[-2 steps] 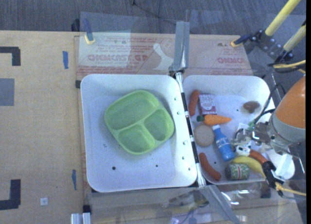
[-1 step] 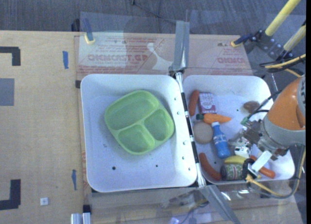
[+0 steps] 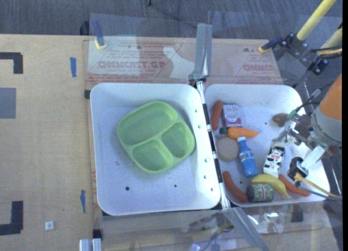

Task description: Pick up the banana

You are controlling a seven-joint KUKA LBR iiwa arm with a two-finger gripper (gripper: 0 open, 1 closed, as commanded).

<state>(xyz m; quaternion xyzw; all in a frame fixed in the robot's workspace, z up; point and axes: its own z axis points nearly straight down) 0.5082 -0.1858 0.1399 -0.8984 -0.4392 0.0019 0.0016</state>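
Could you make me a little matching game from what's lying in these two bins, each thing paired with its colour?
Things:
1. plate
2. banana
3. bottle
4. carrot

Colours:
A. orange
B. blue
C. green
D. yellow

Pairs: 1-C, 2-D, 3-B, 4-A
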